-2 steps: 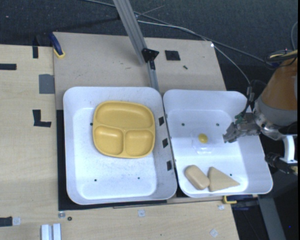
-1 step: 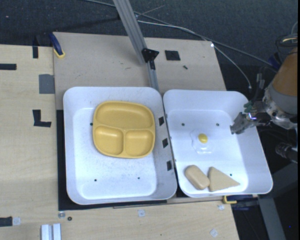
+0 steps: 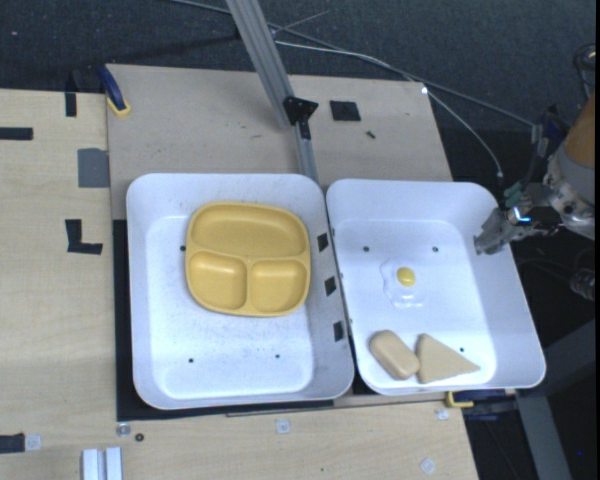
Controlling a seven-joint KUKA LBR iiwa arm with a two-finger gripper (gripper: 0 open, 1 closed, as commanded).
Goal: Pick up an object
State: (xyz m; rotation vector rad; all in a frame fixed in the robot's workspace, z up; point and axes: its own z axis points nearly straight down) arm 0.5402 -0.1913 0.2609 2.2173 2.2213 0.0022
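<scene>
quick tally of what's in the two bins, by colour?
Yellow: 2, the divided tray in the left bin and the small yellow ball on a clear piece in the right bin.
Tan: 2, the rounded block and the wedge beside it, right bin.
Total: 4.

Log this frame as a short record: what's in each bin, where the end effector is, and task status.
left bin: yellow divided plate
right bin: fried egg, roll, tan wedge
end effector: at right bin's right rim, above it, apart from all items
arm: enters from right
status: nothing picked up yet
</scene>
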